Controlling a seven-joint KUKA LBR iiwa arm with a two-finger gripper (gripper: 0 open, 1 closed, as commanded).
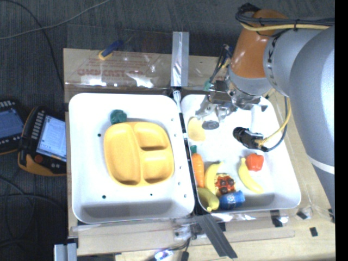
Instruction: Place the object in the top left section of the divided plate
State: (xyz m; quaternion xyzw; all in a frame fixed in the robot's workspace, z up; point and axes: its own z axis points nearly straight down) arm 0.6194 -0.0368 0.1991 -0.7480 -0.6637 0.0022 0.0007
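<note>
The yellow plate (140,151) has no toy on it yet, and the gripper (213,112) hangs over the right bin (277,192), maybe near a pale toy (196,130).

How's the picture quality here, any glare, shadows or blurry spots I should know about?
Camera view: even overhead light; the white bins look bright and nearly washed out. Glare streaks the clear plastic sheet behind them. The plate casts only a soft shadow. The gripper is somewhat blurred, and the small toys in the right bin are hard to resolve.
</note>
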